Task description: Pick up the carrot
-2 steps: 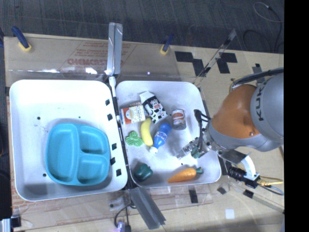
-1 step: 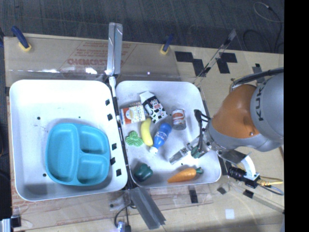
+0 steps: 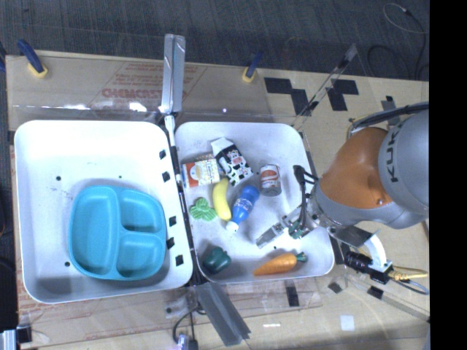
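The carrot (image 3: 276,265) is orange with a small green top at its right end. It lies flat along the front wall of the right bin (image 3: 306,148), near the front right corner. My gripper (image 3: 280,232) is low inside that bin, just above and behind the carrot, with a small gap between them. The grey wrist and orange band (image 3: 354,177) reach in over the bin's right rim. Nothing of the carrot is lifted; it rests on the bin floor.
The right bin also holds a cow-print carton (image 3: 232,160), an orange carton (image 3: 201,172), a banana (image 3: 221,199), a blue bottle (image 3: 244,204), a can (image 3: 270,179), a leafy green (image 3: 202,210) and a dark green pepper (image 3: 215,259). A blue divided plate (image 3: 117,232) sits in the left bin (image 3: 36,144).
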You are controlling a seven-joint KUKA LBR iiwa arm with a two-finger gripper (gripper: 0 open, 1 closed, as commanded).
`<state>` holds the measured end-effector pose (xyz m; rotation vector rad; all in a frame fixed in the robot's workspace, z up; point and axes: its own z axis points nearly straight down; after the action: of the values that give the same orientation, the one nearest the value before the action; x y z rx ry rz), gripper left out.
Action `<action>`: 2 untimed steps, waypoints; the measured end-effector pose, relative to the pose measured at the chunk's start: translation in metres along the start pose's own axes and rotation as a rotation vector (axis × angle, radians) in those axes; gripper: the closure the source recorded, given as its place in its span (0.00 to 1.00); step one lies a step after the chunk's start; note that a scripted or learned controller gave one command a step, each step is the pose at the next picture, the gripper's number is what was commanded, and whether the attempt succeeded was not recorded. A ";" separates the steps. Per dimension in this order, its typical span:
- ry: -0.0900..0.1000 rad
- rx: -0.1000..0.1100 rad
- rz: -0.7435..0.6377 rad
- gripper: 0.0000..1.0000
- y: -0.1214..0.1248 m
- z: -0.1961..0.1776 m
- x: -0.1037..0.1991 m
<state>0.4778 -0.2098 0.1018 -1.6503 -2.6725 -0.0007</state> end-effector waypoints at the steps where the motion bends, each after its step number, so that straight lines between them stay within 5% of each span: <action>1: -0.001 0.000 -0.005 1.00 0.001 -0.010 0.000; 2: -0.001 0.000 -0.006 0.00 0.001 -0.010 0.000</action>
<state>0.4787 -0.2094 0.1117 -1.6430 -2.6783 -0.0003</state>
